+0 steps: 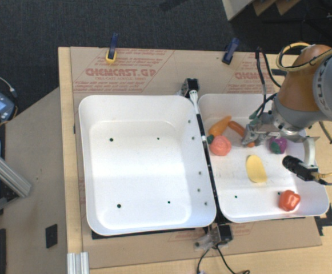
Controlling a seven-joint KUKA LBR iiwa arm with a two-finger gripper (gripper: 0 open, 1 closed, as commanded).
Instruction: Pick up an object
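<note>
Your two-finger gripper [251,137] hangs low in the right white bin [268,210]; you cannot tell its grasp from here. At its 10 o'clock lies an orange carrot-shaped toy [223,124], at 8 a pink round toy [220,146], at 6 a yellow oblong toy [256,169], at 3 a purple-green toy [278,146]. A red pepper-like toy [289,200] sits well apart at 5.

grey arm reaching in, end effector [251,137] lowered
</note>
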